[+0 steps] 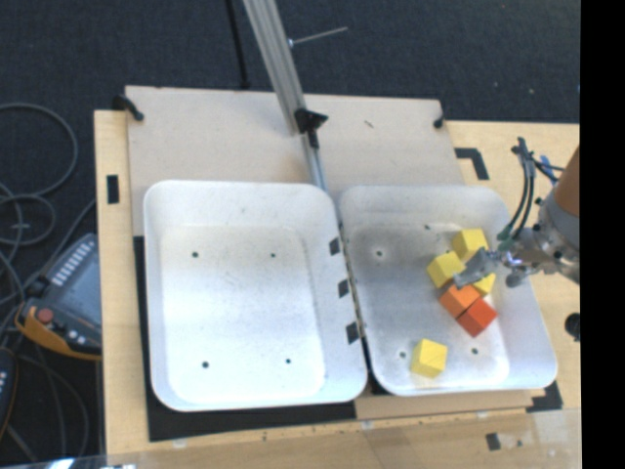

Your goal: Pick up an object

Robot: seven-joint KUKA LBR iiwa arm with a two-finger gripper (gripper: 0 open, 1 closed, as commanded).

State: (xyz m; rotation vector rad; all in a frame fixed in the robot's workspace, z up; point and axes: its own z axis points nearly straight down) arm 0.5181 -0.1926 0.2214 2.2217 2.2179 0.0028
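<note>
The right bin (pixel 391 291) holds a cluster of small blocks. One yellow cube (pixel 470 242) lies toward the back, with a second yellow cube (pixel 445 268) just left of it. In front of them, an orange block (pixel 457 299) touches a red cube (pixel 478 318). A third yellow cube (pixel 429 357) sits alone near the bin's front. My gripper (pixel 485 270) reaches in from the right and hangs low over the cluster, between the back yellow cube and the orange block. It partly hides another bit of yellow (pixel 484 284) beneath it.
The left bin (pixel 244 291) stands beside the right one, with a raised divider edge between them. A slanted metal pole (pixel 278 57) rises from behind the bins. Cables and a handheld pendant (pixel 59 301) lie off the bench to the left.
</note>
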